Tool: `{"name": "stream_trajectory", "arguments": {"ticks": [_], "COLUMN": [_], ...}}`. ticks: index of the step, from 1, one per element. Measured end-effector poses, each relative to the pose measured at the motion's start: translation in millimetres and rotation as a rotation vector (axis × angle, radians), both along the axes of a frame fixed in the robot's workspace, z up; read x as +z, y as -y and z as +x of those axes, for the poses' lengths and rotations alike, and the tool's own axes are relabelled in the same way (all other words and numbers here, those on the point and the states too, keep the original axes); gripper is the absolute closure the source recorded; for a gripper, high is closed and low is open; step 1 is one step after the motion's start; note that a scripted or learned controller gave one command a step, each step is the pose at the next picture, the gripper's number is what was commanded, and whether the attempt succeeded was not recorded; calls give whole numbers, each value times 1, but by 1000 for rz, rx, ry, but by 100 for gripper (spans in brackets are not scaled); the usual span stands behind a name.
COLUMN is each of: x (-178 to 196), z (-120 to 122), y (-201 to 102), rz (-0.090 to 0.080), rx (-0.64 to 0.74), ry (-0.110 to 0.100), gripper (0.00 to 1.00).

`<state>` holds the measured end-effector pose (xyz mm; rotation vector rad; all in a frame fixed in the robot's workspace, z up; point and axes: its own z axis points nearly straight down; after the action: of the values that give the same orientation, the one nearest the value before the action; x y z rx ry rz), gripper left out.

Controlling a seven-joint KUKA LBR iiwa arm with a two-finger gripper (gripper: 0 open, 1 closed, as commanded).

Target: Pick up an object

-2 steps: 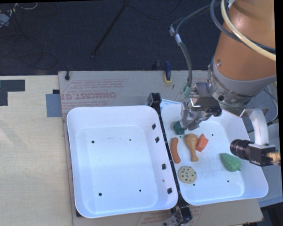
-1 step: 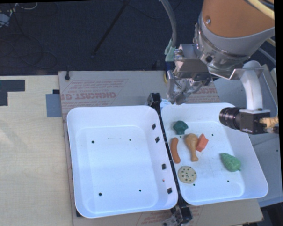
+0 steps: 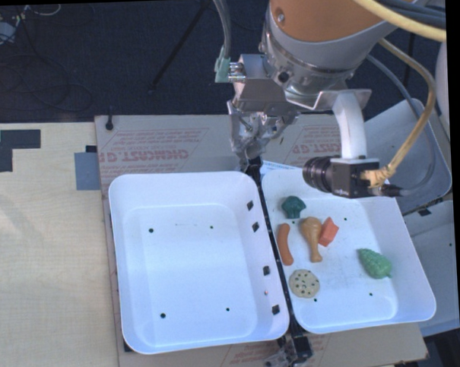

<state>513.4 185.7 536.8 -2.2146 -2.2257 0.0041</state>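
The right bin (image 3: 402,301) holds several small toy foods. A dark green lump (image 3: 293,206) lies near its back left. An orange sausage (image 3: 284,243), a tan drumstick (image 3: 312,237) and a red-orange wedge (image 3: 328,231) lie in the middle. A round tan cracker (image 3: 303,283) sits nearer the front, and a light green lump (image 3: 375,263) lies to the right. My gripper (image 3: 250,150) hangs high over the back edge where the two bins meet, well clear of every object, with nothing visibly in it.
The left bin (image 3: 133,221) sits beside the right one, divided from it by a black clip strip (image 3: 267,246). A black camera unit (image 3: 340,176) on a white bracket overhangs the right bin's back edge. Cardboard lies under both bins.
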Motion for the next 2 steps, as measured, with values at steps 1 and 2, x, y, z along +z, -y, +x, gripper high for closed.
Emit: {"name": "stream_trajectory", "arguments": {"ticks": [1, 2], "x": [0, -163], "z": [-22, -40], "y": [-61, -56], "rz": [0, -10], "rx": [2, -7], "ry": [-1, -18], "gripper": [100, 100]}}
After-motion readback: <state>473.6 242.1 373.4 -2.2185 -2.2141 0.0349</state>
